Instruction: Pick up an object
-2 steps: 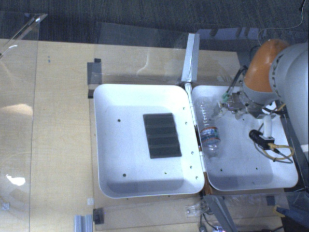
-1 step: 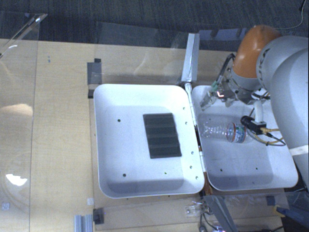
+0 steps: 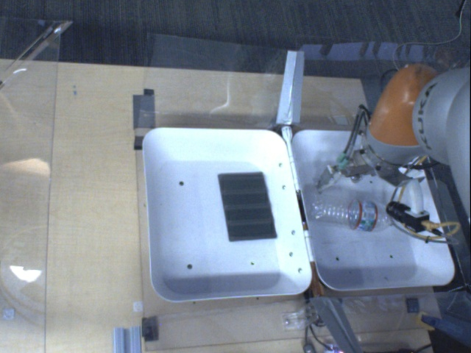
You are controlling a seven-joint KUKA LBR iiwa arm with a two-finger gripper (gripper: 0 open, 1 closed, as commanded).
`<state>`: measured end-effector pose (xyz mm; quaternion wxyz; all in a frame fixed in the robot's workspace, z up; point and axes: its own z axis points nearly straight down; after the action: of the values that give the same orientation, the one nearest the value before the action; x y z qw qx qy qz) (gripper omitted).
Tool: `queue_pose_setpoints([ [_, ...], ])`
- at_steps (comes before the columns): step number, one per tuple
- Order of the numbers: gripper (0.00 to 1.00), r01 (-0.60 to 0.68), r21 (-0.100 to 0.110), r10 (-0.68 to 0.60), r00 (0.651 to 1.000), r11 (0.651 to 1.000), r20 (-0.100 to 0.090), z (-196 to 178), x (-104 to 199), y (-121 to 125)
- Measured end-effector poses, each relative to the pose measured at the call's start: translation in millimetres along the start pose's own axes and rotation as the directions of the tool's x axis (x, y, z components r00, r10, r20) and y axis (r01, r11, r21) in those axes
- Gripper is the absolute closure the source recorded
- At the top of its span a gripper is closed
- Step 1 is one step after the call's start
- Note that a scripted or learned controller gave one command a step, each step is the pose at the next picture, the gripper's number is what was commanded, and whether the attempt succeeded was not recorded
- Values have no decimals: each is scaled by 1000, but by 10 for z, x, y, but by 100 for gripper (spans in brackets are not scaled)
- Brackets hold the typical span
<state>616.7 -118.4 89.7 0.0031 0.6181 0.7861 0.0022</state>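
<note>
A clear plastic bottle [image 3: 344, 214] lies on its side in the right bin [image 3: 383, 267], its coloured end pointing right. My gripper [image 3: 335, 173] hangs over the right bin's far part, just beyond the bottle and apart from it. A dark ribbed rectangular block [image 3: 246, 206] lies flat in the middle of the left bin [image 3: 176, 234]. Nothing shows in the gripper's grasp.
The grey arm with its orange band [image 3: 401, 116] covers the right bin's far right corner. A metal upright [image 3: 291, 87] stands behind the seam between the bins. Pale wooden bench [image 3: 81, 197] spreads to the left.
</note>
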Motion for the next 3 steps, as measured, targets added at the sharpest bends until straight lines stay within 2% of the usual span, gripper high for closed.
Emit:
queue_pose_setpoints([
  [1,0,73,-6,-73,997,997,2,-12,281,-677],
  [2,0,-31,-7,31,1000,999,2,-9,-212,-1023],
  [3,0,-68,-10,68,998,998,5,-18,334,-1200],
])
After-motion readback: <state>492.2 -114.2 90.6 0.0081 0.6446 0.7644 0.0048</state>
